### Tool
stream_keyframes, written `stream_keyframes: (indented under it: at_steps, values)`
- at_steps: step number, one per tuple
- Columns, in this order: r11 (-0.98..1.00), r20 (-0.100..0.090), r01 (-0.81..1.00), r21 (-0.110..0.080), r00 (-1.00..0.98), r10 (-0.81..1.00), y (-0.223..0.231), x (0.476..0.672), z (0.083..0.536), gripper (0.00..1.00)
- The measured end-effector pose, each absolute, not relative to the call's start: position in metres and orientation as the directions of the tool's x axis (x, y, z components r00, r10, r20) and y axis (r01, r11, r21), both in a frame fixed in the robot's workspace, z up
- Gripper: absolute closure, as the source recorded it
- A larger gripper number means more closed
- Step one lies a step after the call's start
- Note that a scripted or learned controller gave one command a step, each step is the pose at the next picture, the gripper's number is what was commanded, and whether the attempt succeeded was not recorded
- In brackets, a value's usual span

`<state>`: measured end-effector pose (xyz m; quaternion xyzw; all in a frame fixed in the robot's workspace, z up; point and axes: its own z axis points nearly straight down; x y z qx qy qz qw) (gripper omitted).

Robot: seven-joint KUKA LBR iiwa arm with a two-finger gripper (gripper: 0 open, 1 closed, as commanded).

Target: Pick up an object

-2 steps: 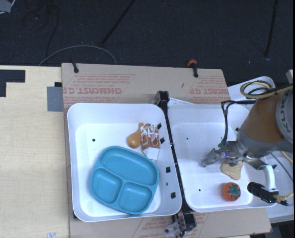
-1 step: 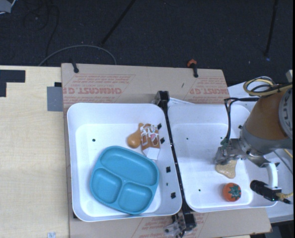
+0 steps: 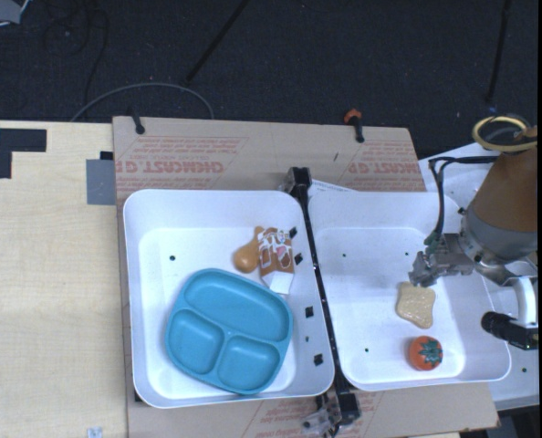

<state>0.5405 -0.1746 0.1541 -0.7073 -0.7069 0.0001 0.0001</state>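
Approach step: the gripper [image 3: 425, 269] is hovering just above the biscuit [image 3: 416, 305], finger opening indiscernible; descent and closure remaining.

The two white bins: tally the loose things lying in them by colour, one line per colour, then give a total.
Blue: 1, the divided plate in the left bin.
Orange-brown: 1, the toy beside it.
Beige: 1, the flat piece in the right bin.
Red-orange: 1, the tomato.
Total: 4

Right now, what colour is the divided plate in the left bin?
Light blue all over; the plate shows plainly in the camera view.
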Motion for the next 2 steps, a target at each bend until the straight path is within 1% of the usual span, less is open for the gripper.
stream_keyframes:
  at_steps: [1, 2]
  values:
    - [0.001, -0.001, 1.000, 0.002, -0.001, 1.000, -0.175, 0.541, 0.203, 1.00]
    - [0.004, 0.003, 1.000, -0.004, -0.004, 1.000, -0.120, 0.535, 0.195, 1.00]
